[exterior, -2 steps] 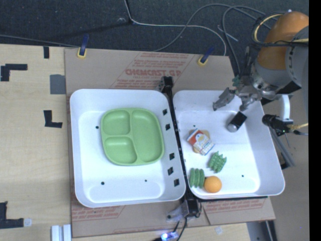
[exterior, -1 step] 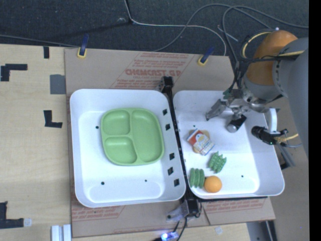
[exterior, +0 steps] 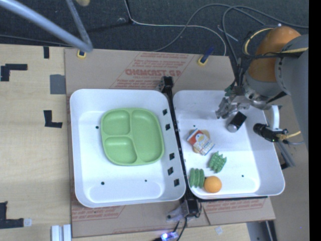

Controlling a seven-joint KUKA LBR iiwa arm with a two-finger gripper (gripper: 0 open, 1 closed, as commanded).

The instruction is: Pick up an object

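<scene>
- My fingers (exterior: pixel 231 112) hang over the back part of the right shallow white plastic bin (exterior: pixel 261 172), near its far right corner.
- Finger state: I cannot tell how far apart they stand, and I see nothing between them.
- Candidate objects, all lying on the right bin's floor and apart from my fingers:
- A small red, white and orange printed packet (exterior: pixel 200 141) lies near the bin's middle, toward the left wall.
- A ridged green plastic piece (exterior: pixel 217 161) lies just in front of the packet, to its right.
- A dark green pod-shaped toy vegetable (exterior: pixel 196 176) lies near the front left corner.
- A round orange ball-like fruit (exterior: pixel 213 184) touches or sits just beside that vegetable, on its right.
- The left shallow white plastic bin (exterior: pixel 83 149) holds a light green divided plastic plate (exterior: pixel 133 136).
- Both bins rest on a brown cardboard sheet (exterior: pixel 145 69) on the desk (exterior: pixel 30 149).
</scene>
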